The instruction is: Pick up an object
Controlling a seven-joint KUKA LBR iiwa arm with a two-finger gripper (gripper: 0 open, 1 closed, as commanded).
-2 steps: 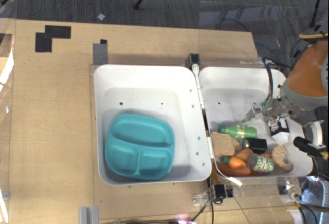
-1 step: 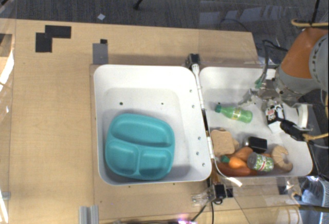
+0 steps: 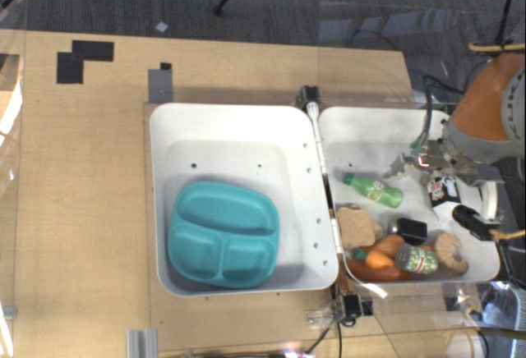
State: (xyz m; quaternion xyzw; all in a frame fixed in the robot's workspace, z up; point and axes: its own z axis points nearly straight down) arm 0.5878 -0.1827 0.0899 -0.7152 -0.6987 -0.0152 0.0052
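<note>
Clutter fills the near end of the right bin. An orange, carrot-like piece lies against the near wall, touching a small can with a green and red label that lies on its side. Just right of the can sits a tan round piece. Slightly farther in, a tan slice rests near the wall shared with the other bin, and a small black block lies between the slice and the round piece. Beyond these, a green bottle lies on its side on bare white floor, cap toward the left.

Level with that cluster, the left bin holds a teal divided plate, set toward its near left corner.

Farther back in the right bin, the hand hangs over the right half, just beyond and to the right of the green bottle and apart from it. I cannot tell whether the hand is spread or pressed together, and nothing shows pinched in it. The grey arm with its orange band reaches in from the right edge.

Behind both bins the wooden table carries black patches near its far left corner.
</note>
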